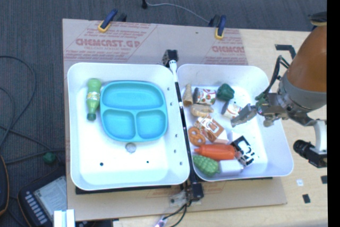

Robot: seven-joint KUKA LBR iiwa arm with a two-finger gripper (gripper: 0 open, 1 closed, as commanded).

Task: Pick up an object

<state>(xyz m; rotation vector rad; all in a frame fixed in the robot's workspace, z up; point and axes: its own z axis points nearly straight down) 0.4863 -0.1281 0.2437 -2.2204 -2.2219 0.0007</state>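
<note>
Hovering open-jawed and empty, two-finger grey gripper [245, 114] over crowded right-hand white bin [276, 159], risking a glancing miss among tightly packed toy foods [210, 133].

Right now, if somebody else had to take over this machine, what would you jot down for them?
Gripper: hangs over the right bin, nothing visibly between its jaws; whether they are open or shut is unclear from this angle.
Things: carrot, green bumpy piece, pretzel and dark green vegetable lie in the right bin. Blue divided tray and green bottle lie in the left bin.
Done: nothing lifted.
Left: close on one object and raise it.
</note>
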